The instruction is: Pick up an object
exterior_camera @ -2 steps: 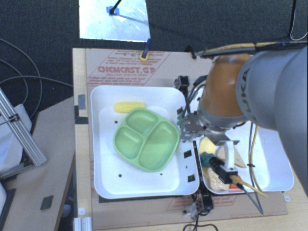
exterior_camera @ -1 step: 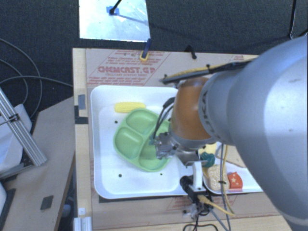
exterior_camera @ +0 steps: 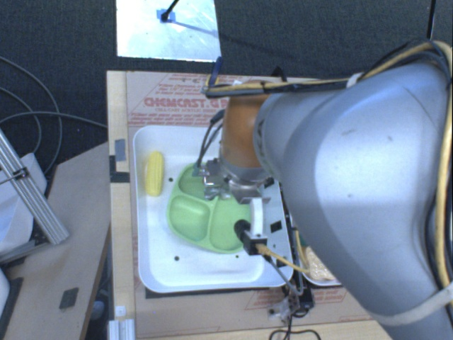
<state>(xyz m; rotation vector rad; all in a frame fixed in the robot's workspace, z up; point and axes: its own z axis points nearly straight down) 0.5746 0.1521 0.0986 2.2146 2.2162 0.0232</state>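
Note:
A yellow corn cob (exterior_camera: 153, 173) lies at the left side of the left white bin (exterior_camera: 152, 264). A green divided plate (exterior_camera: 190, 217) fills the middle of that bin. My gripper (exterior_camera: 224, 192) hangs below the orange wrist band, straight over the plate's right part and pointing down onto it. The wrist body and cables hide its tip and the plate beneath it. The corn cob lies well to the left of the gripper, apart from it.
The big grey arm covers most of the right bin; a sliver of its rim (exterior_camera: 320, 280) with something pale tan shows at the lower right. Cardboard (exterior_camera: 170, 98) lies under the bins. An aluminium frame (exterior_camera: 28, 197) stands at the far left.

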